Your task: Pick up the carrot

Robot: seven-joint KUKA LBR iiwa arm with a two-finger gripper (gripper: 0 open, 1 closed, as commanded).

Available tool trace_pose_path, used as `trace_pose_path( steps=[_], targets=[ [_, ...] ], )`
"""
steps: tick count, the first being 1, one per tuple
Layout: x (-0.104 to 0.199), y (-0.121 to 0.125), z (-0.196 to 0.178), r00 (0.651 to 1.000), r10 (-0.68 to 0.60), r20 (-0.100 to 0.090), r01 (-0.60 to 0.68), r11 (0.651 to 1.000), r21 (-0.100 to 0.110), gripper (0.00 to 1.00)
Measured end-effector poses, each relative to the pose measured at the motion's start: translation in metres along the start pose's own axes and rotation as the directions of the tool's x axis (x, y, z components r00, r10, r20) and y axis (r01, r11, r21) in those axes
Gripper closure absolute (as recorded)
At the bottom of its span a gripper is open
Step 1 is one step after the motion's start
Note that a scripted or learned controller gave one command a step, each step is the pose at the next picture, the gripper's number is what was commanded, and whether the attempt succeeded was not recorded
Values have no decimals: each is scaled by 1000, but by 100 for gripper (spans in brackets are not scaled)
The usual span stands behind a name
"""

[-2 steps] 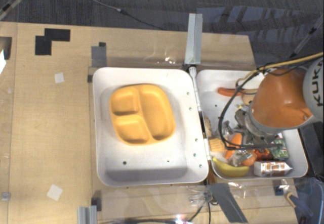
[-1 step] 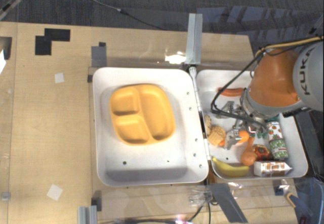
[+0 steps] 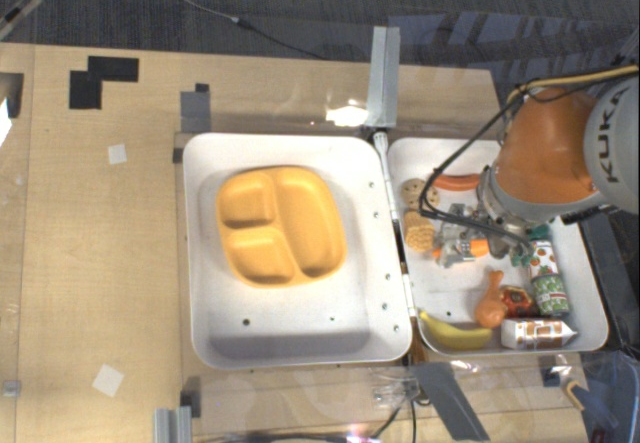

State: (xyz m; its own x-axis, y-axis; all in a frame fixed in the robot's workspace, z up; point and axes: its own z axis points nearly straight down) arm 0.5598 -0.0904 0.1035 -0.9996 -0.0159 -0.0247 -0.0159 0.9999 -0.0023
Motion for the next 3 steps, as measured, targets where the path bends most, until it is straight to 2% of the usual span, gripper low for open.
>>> trace_pose_path(
  steps=[1,2,3],
  targets=[
    [23,54,-87,993,-118,-7,118,993,-4,100],
    [-19,47,-228,973,-229,-2,229,973,-2,100],
    [57,41,-165,836,-548,-14,548,836,-12,100]
  ],
)
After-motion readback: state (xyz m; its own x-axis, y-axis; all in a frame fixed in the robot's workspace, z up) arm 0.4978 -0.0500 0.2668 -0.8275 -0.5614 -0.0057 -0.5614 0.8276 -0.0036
